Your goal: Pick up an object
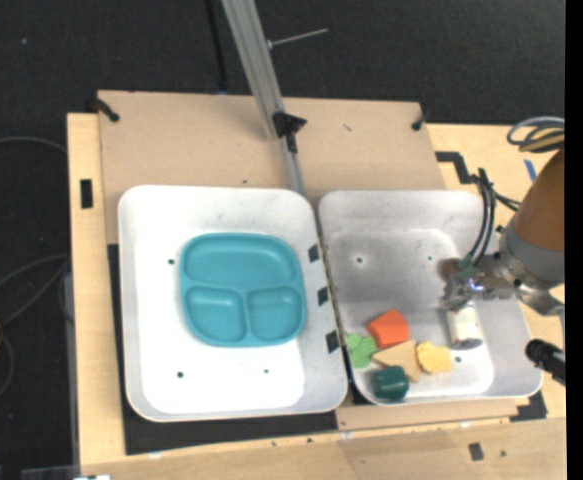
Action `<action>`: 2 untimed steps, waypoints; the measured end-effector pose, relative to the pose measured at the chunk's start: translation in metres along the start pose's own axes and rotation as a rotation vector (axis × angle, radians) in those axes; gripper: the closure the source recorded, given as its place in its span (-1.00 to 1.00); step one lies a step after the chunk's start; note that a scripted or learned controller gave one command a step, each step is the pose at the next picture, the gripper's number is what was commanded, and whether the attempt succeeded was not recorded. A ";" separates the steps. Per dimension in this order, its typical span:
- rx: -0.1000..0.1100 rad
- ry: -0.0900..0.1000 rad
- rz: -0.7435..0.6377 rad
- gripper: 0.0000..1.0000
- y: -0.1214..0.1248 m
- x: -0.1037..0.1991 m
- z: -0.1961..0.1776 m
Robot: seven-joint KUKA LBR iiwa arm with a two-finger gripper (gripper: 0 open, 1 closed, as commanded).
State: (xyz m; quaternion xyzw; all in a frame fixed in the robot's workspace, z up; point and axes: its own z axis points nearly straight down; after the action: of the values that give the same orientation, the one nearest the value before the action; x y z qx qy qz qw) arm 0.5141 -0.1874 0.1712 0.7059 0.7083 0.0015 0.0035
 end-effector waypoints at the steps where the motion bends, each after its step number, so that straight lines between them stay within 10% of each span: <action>1: -0.002 -0.001 0.000 1.00 0.008 -0.008 -0.061; 2: -0.001 -0.001 0.000 1.00 0.010 -0.009 -0.115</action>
State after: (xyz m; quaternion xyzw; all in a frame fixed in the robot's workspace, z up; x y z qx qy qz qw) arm 0.5233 -0.1964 0.2863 0.7058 0.7084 0.0015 0.0042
